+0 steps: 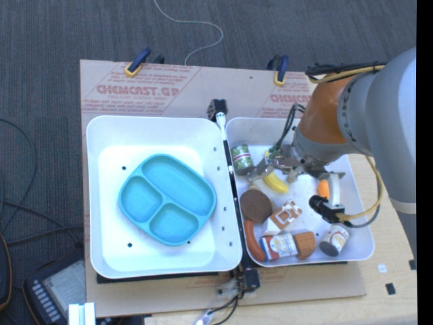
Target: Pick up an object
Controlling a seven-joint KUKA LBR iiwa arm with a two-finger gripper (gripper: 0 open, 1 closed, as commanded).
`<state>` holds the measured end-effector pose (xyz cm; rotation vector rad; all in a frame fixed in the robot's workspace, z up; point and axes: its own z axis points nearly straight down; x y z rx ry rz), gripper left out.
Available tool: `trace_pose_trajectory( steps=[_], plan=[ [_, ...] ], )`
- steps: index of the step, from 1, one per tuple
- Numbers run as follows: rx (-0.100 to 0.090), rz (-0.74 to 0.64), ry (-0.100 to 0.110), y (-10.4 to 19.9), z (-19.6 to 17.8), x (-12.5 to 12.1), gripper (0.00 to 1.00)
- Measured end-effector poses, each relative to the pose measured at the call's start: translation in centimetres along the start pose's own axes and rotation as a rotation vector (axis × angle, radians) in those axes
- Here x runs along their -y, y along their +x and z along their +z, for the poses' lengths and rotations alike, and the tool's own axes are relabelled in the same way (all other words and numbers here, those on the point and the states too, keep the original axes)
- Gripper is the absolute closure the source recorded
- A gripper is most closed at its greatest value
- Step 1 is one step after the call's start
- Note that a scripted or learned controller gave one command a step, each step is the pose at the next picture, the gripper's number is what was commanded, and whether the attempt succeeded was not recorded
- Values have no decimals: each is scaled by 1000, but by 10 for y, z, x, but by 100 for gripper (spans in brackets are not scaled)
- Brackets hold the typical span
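My gripper (274,169) is low in the right bin (362,249), near its upper left part, under the orange-banded wrist. A yellow banana-like piece (276,183) lies right beneath it, partly covered. Just to the left stands a small green-labelled can (241,158). A brown round piece (256,205) and a small white and brown box (286,214) lie below the gripper. Whether anything is held cannot be made out.
The right bin also holds a sausage (251,240), a red-labelled bottle (279,245), a tan cookie (305,244), a small tin (334,239) and an orange piece (324,189). A blue divided plate (167,198) lies in the left bin (101,147).
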<state>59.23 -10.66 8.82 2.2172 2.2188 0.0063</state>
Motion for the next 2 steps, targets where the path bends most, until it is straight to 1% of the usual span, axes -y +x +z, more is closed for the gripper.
trace_pose_trajectory(
  steps=[1,2],
  plan=[
    [2,1,-5,-1,-11,-1,100],
    [-1,0,8,47,-97,95,100]
  ],
)
